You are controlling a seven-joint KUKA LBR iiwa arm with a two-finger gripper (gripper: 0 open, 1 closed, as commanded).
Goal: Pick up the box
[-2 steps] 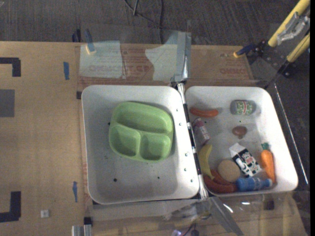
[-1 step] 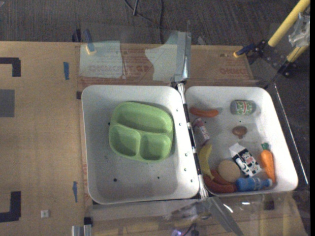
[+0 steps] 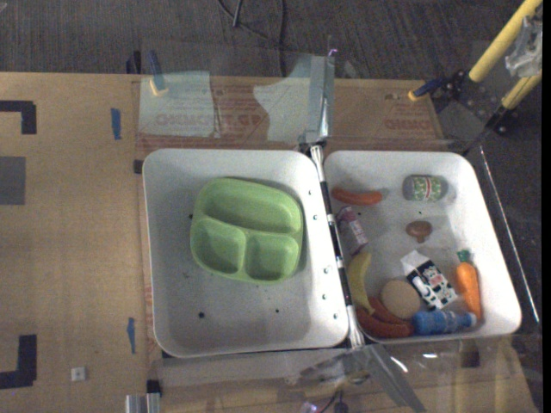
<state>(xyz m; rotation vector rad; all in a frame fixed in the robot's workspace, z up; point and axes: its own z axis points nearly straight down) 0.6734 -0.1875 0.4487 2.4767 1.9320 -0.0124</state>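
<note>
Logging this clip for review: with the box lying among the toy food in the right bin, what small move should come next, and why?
Probably bring the gripper in above the box in the right bin and line up with its narrow sides. It lies flat and slanted, with the carrot close on one side, the round bun on the other and the blue bottle just below, so approach room looks tight.

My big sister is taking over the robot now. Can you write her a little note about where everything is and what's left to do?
Gripper: nothing to report from this picture.
Box: small white carton with dark patches, lying in the right bin, between the round bun and the carrot, above the blue bottle.
Left bin: holds a green divided plate.
Done: nothing, the box is not yet lifted.
Left: reach in, grip the box, lift it.
</note>
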